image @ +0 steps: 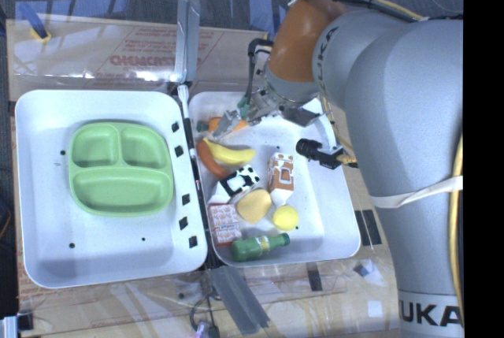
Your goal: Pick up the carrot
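The carrot (209, 158) is an orange-red tapered piece in the right bin (335, 238), near its left wall, partly covered by a yellow banana (232, 154). My gripper (235, 122) hangs low over the back left part of that bin, just above and behind the banana and carrot. A small orange piece (214, 124) lies right next to the gripper's tip; what it is stays unclear. The arm's orange band (303, 45) and grey body cover the bin's back right.
The right bin also holds a black-and-white block (239, 180), a small carton (281, 173), a pale potato-like item (253, 205), a lemon (285, 217), a red packet (224, 222) and a green bottle (258, 246). The left bin (47, 250) holds a green divided plate (122, 169).
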{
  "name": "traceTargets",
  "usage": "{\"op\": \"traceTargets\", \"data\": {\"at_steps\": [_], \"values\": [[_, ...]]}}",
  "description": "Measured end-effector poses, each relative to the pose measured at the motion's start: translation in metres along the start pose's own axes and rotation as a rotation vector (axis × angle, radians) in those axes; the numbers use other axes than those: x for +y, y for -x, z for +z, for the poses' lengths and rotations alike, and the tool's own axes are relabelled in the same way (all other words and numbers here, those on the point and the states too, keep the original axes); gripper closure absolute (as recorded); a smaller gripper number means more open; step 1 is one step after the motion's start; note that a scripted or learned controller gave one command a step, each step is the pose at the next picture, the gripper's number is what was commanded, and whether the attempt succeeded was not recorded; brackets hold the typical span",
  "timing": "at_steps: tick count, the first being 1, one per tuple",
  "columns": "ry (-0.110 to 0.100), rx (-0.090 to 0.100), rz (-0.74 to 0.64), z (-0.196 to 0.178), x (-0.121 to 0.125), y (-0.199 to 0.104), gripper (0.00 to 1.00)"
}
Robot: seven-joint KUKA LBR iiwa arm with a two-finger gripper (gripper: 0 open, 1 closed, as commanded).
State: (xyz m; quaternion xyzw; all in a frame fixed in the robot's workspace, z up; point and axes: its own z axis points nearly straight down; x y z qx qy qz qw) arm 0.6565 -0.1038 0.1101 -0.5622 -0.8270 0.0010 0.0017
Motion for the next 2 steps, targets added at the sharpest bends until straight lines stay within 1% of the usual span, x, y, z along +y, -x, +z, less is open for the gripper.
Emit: {"op": "traceTargets", "data": {"at_steps": [1,2], "values": [[0.0,-0.001,-0.004,-0.0111,0.001,-0.0002,1.0],[0.0,-0.001,-0.004,-0.0111,0.0009,-0.0002,0.0]]}}
